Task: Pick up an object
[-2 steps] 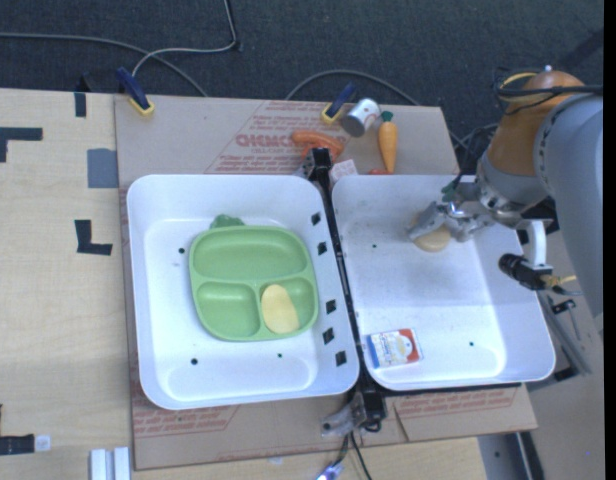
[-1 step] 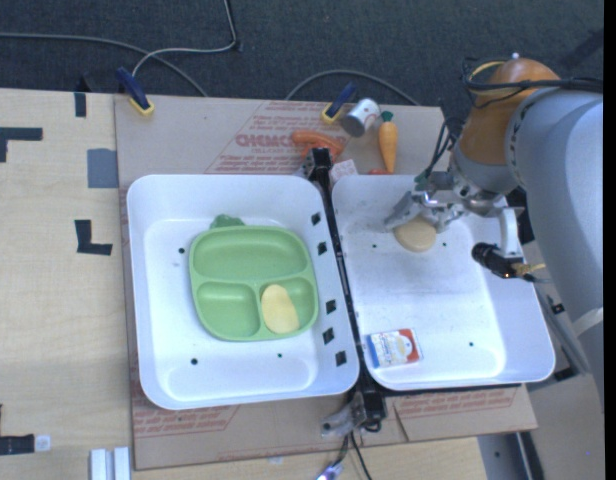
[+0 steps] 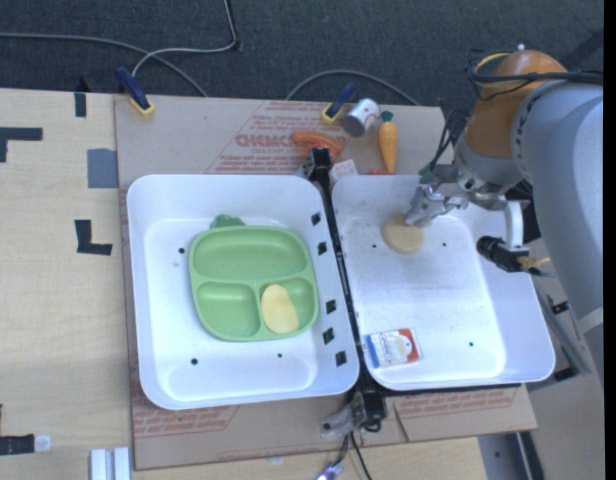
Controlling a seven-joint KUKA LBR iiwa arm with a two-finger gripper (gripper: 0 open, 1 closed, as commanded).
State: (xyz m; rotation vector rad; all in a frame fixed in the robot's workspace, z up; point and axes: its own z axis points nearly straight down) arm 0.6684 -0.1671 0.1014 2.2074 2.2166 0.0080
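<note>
Tan, rounded object (image 3: 402, 237) lies in the right bin (image 3: 508, 348), toward its far edge and well off either side wall. My gripper (image 3: 424, 208) is set down at its upper side, apparently touching it; from this slant I cannot tell whether I have hold of it. I judge the grasp to be in hand, with a straight lift due once the hold is sure. Open white floor spreads toward the bin's near edge, where a small packet (image 3: 393, 347) sits by the near-left corner. A green divided plate (image 3: 253, 281) occupies the left bin (image 3: 158, 298).
</note>
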